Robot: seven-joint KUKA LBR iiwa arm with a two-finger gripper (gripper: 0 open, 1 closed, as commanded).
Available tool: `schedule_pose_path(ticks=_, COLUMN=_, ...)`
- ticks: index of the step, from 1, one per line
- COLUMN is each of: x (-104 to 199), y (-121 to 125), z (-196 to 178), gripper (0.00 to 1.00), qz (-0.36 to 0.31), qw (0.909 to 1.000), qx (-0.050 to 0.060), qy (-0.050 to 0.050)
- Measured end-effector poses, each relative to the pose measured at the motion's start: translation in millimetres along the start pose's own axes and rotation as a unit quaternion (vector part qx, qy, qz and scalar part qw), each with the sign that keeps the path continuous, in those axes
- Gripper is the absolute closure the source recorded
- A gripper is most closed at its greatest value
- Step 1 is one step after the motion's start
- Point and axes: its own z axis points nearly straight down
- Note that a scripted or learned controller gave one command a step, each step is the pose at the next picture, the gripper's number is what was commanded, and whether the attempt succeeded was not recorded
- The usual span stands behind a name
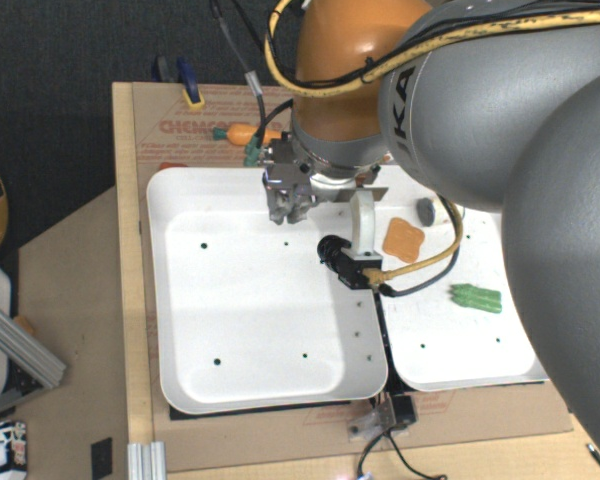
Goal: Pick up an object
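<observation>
My gripper (290, 206) hangs over the far edge of the left bin (250, 308), under the orange band of the wrist (350, 38). In the right bin (460, 353) lie an orange flat piece (404, 239), a green object (477, 298) and a small grey object (425, 210). The orange piece sits about a hand's width to the right of the gripper. The arm hides most of the right bin's far part.
A black cable with a connector (345, 265) loops down from the wrist across the wall between the bins. An orange and green item (240, 135) and a blue clamp (190, 86) rest on the cardboard behind the left bin.
</observation>
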Motion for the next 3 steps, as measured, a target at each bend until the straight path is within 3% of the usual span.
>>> schedule_pose_path(ticks=1, x=49, y=-27, z=-17, gripper=1.00, qz=-0.006, qw=1.0000, qx=-0.004, qy=0.003)
schedule_pose_path(ticks=2, x=40, y=-56, z=40, gripper=1.00, qz=-0.002, qw=1.0000, qx=0.001, qy=0.000)
schedule_pose_path(ticks=3, x=40, y=-54, z=26, gripper=1.00, qz=-0.001, qw=1.0000, qx=-0.004, qy=0.002)
